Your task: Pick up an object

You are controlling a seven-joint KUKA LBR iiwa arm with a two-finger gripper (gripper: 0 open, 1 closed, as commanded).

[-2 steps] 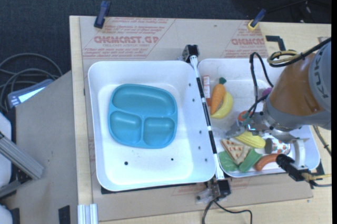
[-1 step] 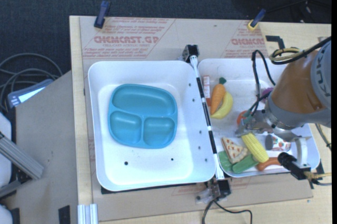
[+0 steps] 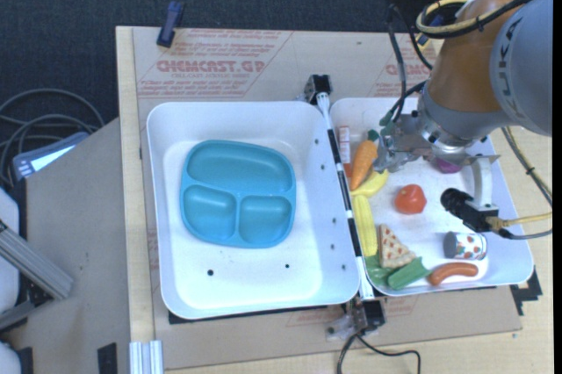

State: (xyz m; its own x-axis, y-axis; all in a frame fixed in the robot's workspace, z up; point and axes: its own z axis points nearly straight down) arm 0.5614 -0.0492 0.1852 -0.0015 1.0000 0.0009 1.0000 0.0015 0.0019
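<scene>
While tool [image 3: 391,148] hovers near carrot [image 3: 362,161], finger state cannot be told.

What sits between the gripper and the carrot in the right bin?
Nothing visible. The gripper hangs right beside the carrot, which lies against the bin's left wall with a banana touching its lower side. The tomato sits apart, lower right.

Blue divided tray [image 3: 237,191] in left bin [image 3: 167,249]; bench [image 3: 219,65] with red print; cables [image 3: 35,113] on dark floor.
</scene>
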